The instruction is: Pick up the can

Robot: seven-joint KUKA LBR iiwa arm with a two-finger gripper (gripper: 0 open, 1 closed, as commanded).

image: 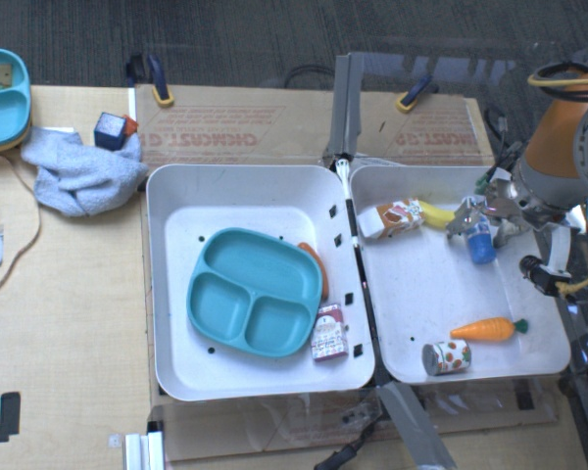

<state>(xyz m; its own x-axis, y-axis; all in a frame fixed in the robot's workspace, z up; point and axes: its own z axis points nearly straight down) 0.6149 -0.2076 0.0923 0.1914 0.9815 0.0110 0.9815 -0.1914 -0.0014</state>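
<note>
Dark carpet at the back, a pale wooden surface (69,292) in front, carrying two shallow white bins side by side on brown cardboard.

In the right bin (412,292), near its front edge: the can (447,357), lying on its side, silver end turned toward the left bin, label white with red and green marks. Just beside it toward the bin's right edge, a toy carrot (486,330), orange with a green tip. At the back of the same bin, a small printed carton (392,218) and a yellow banana (433,213) touching it.

Hand (478,225) low over the back right corner of the right bin, close against a blue bottle (481,243), well apart from the can. Impossible to tell whether the hand stands apart or together, or whether the bottle is truly clamped.

In the left bin (176,223): a teal divided plate (255,292), an orange item (314,262) tucked under its right rim, a small red and white packet (329,335) at its front right.

On the surface's back left corner: a grey cloth (83,174), a blue cube (111,130), another teal tray (2,98).
</note>
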